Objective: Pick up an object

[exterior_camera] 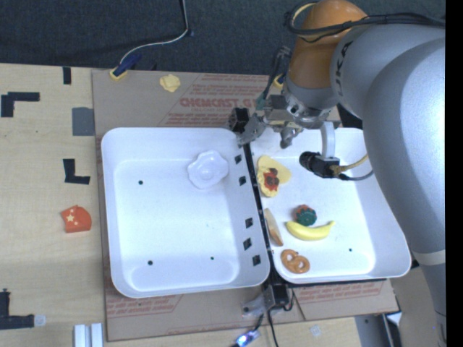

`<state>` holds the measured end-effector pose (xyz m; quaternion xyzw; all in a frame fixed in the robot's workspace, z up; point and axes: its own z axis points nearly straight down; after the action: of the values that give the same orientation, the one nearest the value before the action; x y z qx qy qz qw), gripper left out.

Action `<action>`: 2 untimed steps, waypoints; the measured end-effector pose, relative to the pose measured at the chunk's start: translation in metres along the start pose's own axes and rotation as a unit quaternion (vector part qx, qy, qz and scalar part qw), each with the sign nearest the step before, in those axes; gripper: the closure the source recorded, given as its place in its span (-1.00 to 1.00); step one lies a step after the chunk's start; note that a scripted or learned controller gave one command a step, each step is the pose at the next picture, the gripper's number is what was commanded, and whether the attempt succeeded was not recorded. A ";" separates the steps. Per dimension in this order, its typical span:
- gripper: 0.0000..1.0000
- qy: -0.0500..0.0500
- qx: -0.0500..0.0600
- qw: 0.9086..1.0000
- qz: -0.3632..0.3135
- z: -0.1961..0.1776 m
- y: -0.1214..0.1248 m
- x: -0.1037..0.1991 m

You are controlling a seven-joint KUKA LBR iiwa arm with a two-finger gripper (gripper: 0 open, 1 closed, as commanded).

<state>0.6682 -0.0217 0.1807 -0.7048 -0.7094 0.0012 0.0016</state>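
Even overhead light, soft shadows, mild glare on white bins (119, 147), slightly soft focus.

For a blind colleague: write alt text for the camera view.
A grey robot arm's gripper hovers over the far end of the right bin, which holds a banana, a pretzel and other toy foods. The left bin holds a white lid-like object.
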 end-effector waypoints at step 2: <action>1.00 0.002 -0.007 1.000 -0.003 -0.122 0.001 0.114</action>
<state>0.6689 0.0925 0.3032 -0.7028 -0.7113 -0.0047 -0.0020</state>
